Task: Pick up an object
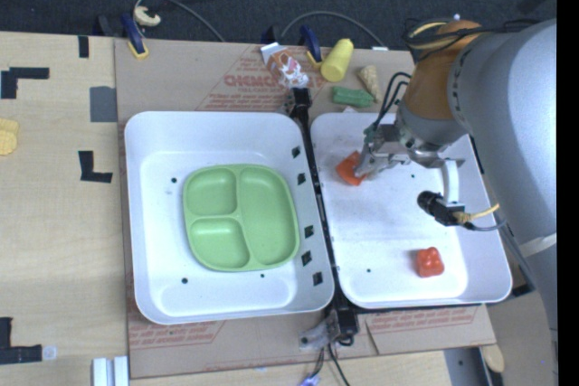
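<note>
Bench (63, 194) carries two white bins side by side; grey arm (516, 104) reaches in from the right over the right bin (398, 285). Left bin (154, 285) holds a green divided plate (241, 217), well apart from the action. End effector (366, 160) is down low in the right bin, tips right at an orange object (349, 171) near the bin's left wall. Can't tell whether it is wide, narrow or gripping: the tips blur into the object. A red block (429, 262) sits free near the bin's lower right, well apart. Behind the bins: yellow item (337, 59), green piece (353, 96).

Judgement: grasp step on the orange object. To do it well, centre the tips on the object, close fully before lifting, lift straight up, and stay off the bin wall just beside it.
</note>
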Controlling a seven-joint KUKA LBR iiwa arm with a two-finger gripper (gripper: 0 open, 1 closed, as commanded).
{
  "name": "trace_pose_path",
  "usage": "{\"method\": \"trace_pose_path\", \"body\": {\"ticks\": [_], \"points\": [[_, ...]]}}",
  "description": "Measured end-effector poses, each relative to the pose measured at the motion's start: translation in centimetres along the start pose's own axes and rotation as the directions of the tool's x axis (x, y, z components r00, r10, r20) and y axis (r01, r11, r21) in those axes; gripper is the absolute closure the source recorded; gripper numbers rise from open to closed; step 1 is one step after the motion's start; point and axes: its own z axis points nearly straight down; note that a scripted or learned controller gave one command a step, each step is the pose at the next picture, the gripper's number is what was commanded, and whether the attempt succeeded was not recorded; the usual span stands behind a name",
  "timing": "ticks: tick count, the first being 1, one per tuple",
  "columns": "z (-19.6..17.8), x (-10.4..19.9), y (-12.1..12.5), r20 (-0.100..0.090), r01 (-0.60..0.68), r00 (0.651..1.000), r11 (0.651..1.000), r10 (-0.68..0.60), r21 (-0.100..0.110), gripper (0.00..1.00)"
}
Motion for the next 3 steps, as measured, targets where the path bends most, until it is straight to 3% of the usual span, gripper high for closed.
{"method": "trace_pose_path", "body": {"ticks": [1,2,3], "points": [[0.1,0.0,0.0,0.0,0.0,1.0,1.0,0.0,0.001,0.0],[1.0,1.8,-4.1,-0.002,-0.003,1.0,1.0,0.003,0.001,0.0],[1.1,1.8,1.0,-0.003,-0.002,1.0,1.0,0.002,0.001,0.0]]}}
